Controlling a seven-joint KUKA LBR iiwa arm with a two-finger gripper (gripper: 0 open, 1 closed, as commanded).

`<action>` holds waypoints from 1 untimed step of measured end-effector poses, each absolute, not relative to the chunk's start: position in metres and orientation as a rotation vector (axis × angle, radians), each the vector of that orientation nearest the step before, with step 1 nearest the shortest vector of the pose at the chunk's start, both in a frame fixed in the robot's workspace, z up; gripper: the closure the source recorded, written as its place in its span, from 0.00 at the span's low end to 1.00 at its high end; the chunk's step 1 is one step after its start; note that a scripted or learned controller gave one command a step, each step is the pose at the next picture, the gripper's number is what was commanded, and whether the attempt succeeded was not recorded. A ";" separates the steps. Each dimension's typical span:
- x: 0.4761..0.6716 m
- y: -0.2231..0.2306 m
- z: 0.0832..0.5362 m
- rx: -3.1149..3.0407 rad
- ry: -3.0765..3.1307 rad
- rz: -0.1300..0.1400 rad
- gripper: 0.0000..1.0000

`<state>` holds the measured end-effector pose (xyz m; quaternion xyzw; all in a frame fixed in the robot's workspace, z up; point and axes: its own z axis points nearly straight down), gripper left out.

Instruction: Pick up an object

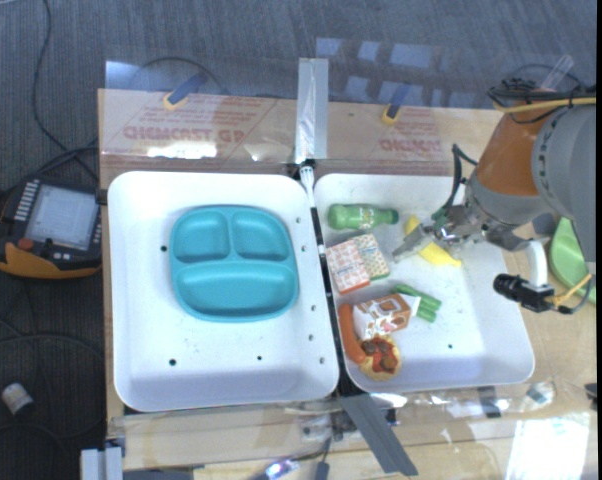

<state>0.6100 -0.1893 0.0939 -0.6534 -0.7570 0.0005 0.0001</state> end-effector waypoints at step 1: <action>0.611 -0.188 0.101 -2.048 -2.377 -0.001 1.00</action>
